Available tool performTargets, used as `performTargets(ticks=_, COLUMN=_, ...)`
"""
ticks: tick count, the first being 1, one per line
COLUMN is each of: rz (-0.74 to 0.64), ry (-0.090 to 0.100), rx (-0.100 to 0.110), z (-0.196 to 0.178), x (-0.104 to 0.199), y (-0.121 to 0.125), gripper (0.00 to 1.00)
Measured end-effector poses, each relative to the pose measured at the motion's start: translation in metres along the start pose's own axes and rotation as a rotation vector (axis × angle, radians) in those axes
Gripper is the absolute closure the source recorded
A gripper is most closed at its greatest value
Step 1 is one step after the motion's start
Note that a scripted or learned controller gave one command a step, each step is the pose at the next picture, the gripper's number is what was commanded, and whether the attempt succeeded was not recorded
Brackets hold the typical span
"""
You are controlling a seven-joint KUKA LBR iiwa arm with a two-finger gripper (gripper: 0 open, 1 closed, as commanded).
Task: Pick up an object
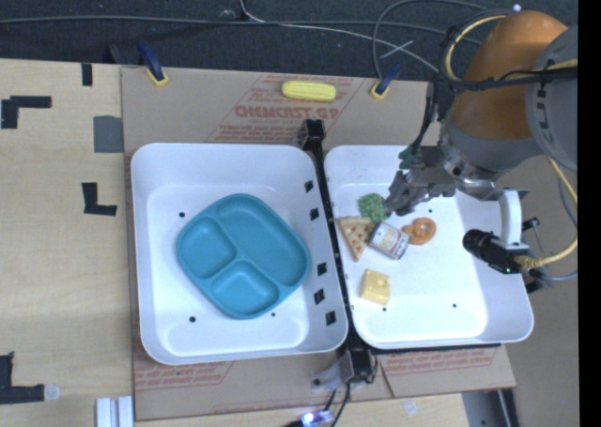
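A: Where was the gripper (402, 192) at that frame?

B: Over the right bin (488, 322), upper-middle area, arm coming in from the right. It hung just above the green piece (373, 205), close to the small can (390, 240).

A: Open or shut? Holding anything?

B: Couldn't tell. The wrist hid the tips from that angle, and nothing was visibly in its grasp.

A: Objects?

B: All in the right bin, clustered near its left-centre. The green piece was at the top, the cracker-like triangle (355, 234) below it near the divider, the can lay on its side just beside the triangle, and the orange ring (420, 231) sat right of the can. The yellow cheese block (376, 286) was lower, apart from the rest.

A: Left bin?

B: The left bin (150, 322) held the blue divided plate (242, 253). A yellow corn-like item (308, 90) lay on the cardboard (188, 106) behind the bins.
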State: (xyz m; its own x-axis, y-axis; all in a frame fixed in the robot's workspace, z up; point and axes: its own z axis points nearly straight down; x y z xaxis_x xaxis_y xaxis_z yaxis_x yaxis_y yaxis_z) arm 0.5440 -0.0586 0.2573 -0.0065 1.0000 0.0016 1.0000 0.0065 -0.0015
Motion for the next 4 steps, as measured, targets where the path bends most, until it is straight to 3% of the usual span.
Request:
performTargets(ticks=3, rz=0.000, ry=-0.001, rx=0.000, z=0.015, x=0.158, y=0.068, gripper=1.00)
performTargets(ticks=4, rz=0.004, ry=-0.003, rx=0.000, z=0.014, x=0.155, y=0.067, gripper=0.00)
